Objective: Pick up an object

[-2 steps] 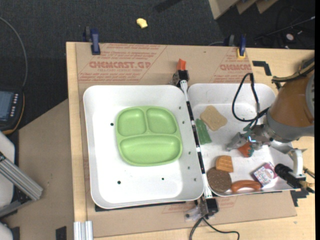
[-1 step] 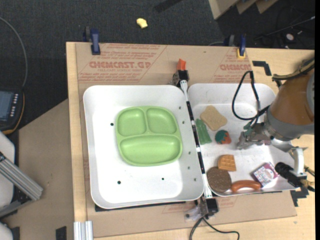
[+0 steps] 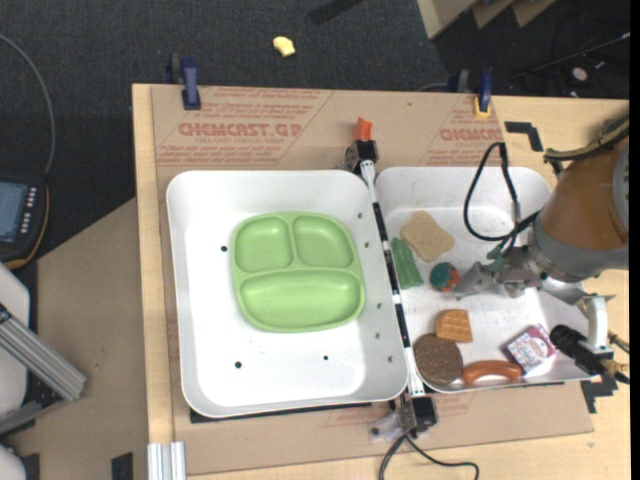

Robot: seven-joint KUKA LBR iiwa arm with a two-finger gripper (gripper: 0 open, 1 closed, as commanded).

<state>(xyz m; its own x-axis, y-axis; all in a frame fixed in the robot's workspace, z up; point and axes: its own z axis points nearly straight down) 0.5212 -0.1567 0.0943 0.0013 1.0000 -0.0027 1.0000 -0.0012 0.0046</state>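
— Gripper (image 3: 478, 276) hovers low in the right bin (image 3: 440, 183); is it parted or clamped?
— Can't tell. Nearest: one hot dog (image 3: 490, 373), one brown patty (image 3: 438, 359), one waffle (image 3: 453, 325). Farther: one toast (image 3: 427, 235).

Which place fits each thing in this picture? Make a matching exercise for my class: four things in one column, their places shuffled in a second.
Things:
1. green divided plate
2. slice of bread
3. sausage
4. yellow scrap

Places:
A. near edge of the right bin
B. dark floor beyond the bench
C. middle of the left bin
D. far part of the right bin

Pairs: 1-C, 2-D, 3-A, 4-B
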